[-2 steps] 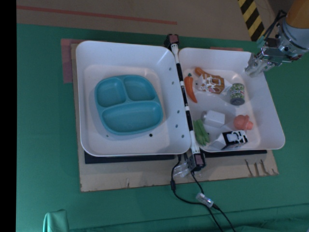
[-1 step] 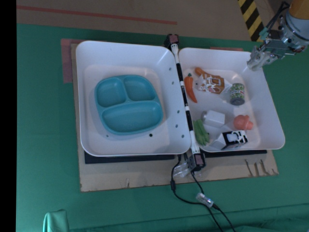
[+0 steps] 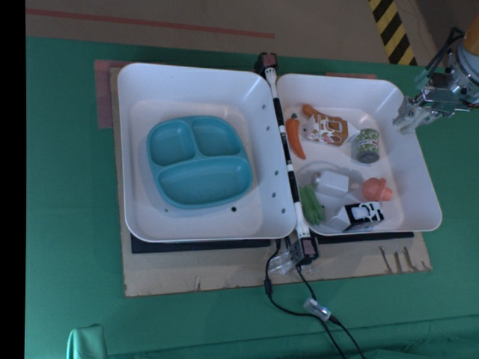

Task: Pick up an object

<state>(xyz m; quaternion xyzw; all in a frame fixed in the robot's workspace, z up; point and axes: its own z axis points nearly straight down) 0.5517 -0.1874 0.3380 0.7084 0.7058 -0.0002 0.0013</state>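
So the approach step is what's in hand here, nothing has been picked up yet. The gripper [image 3: 410,120] is parked over the right rim of the right bin [image 3: 419,193], and its fingers can be seen spread apart with nothing between them. All the candidates are piled in that bin: a carrot [image 3: 296,136] lying along the left side, long axis running roughly top-to-bottom in the view with the leafy end pointing up, a small can [image 3: 367,145] closest to the gripper, standing more or less upright, a white block [image 3: 332,183], an orange-pink toy [image 3: 376,190], a green pod [image 3: 311,204] and a black-and-white carton [image 3: 363,215] near the bottom edge. The left bin [image 3: 142,88] just has a teal divided plate [image 3: 199,161] in it. For the next move, the claw would probably need to be brought inward and lowered, the can looking like the easiest reach.
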